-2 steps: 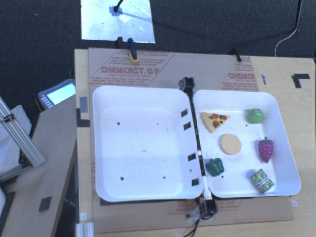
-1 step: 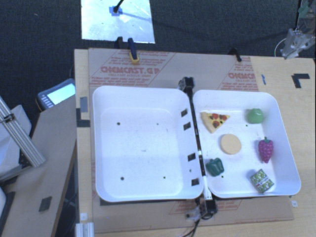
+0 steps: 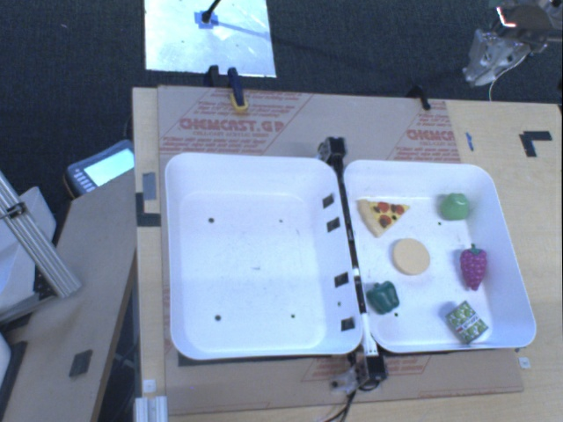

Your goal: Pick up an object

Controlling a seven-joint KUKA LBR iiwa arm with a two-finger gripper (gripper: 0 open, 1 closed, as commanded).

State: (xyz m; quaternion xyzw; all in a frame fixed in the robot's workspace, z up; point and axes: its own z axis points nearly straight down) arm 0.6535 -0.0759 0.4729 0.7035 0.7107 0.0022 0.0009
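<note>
Carpet (image 3: 70, 51) of dark blue covers the floor around a wooden table (image 3: 290, 112) topped with a brown board printed in red letters. A shiny metal sheet (image 3: 209, 26) lies on the floor beyond the table's far edge, and a pale side table (image 3: 88, 262) stands at the left. Two shallow white bins sit side by side on the board, touching along a clipped seam. Nothing lies in the left bin (image 3: 255, 253). The right bin (image 3: 501, 227) holds six small toys: a pizza slice (image 3: 383, 214) near its far left corner, a green apple (image 3: 455, 206) to the right of it, a tan round cookie (image 3: 411, 257) in the middle, a bunch of purple grapes (image 3: 473, 266) by the right wall, a dark green pepper (image 3: 383, 297) against the left wall, and a small green printed box (image 3: 466, 322) near the front right corner. The gripper (image 3: 493, 55) hangs at the top right, out past the table's far edge and well apart from every toy; the apple lies nearest to it. Whether its fingers are spread or closed cannot be told from this angle, and nothing is seen between them.
</note>
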